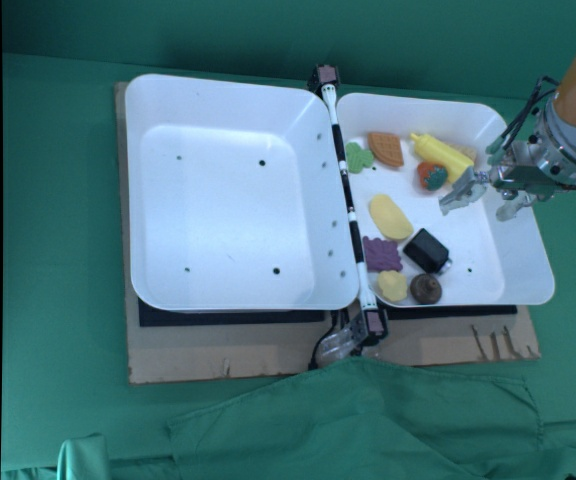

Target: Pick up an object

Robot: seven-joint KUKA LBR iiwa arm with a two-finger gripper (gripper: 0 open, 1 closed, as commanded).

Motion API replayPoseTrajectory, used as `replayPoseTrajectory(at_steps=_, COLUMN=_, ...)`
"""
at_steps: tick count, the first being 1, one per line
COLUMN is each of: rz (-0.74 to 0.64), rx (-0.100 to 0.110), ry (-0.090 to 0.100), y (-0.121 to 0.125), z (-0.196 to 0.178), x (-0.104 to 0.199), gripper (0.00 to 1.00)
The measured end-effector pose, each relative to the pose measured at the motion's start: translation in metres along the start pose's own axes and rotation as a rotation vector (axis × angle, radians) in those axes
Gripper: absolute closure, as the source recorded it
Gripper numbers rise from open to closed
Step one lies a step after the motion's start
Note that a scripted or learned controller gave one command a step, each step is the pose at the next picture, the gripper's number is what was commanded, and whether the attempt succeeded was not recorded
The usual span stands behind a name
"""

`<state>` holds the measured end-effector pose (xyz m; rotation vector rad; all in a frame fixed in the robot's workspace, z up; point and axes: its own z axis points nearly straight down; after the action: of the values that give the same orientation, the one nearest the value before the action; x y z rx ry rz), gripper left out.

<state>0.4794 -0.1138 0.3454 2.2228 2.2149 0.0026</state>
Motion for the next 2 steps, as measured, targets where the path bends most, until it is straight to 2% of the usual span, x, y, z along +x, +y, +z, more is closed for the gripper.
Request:
replayPoseTrajectory(at_steps=1, rz=0.0, rx=0.0, ry=0.0, y=0.0, z=0.0, x=0.0, gripper=0.0)
replayPoseTrajectory(at_steps=2, rz=0.001, rx=0.005, ry=0.001, y=-0.002, z=0.043, x=0.006, gripper=0.0)
